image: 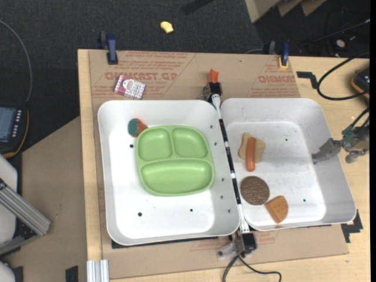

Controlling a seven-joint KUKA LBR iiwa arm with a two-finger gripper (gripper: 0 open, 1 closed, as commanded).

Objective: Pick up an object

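The right bin (305, 113) holds a toy hot dog (251, 151) near its left wall. A round brown patty (255, 190) lies below it, and an orange-brown bread piece (277, 208) sits toward the front. My gripper (329, 150) reaches in low over the right bin's right wall, well to the right of these objects and touching none of them. In the left bin (117, 175), a green divided plate (174, 160) sits in the middle. A small red and green toy (137, 127) rests by the plate's upper left corner.
A small pink and white packet (130, 87) lies on the cardboard behind the left bin. Clamps (110, 47) hold the board at the back. A black divider with an orange clip (213, 82) runs between the bins. Cables lie at the far right.
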